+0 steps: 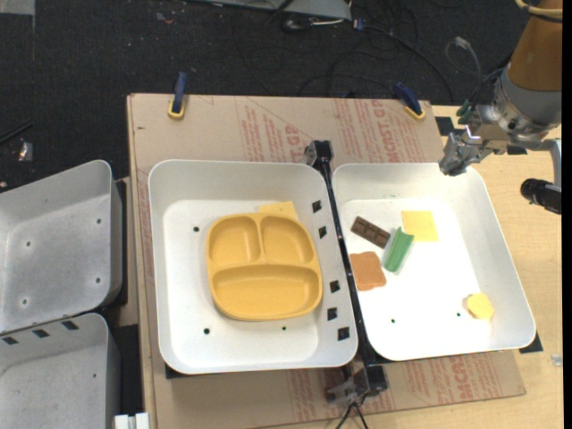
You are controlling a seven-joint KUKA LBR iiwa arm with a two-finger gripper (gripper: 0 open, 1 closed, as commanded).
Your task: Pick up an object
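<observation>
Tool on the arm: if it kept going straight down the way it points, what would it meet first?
Probably the far right corner rim of the right bin; the tool hangs right over it, though depth is unclear from this angle.

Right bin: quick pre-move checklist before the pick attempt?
1. Targets present in the right bin: ok. Brown block, green block, yellow square, orange piece, small yellow piece.
2. Pincer over a target: not ok. It sits at the bin's far right corner, away from all pieces.
3. Pincer carrying anything: ok, nothing seen in it.
4. Pincer opening: cannot tell, too small and blurred.
5. Isolated target available: ok. The small yellow piece lies alone near the front right; the green block touches or overlaps the yellow square, with the brown block and orange piece close beside it.
6. Left bin irrelevant to path: ok, the yellow tray sits there.
</observation>
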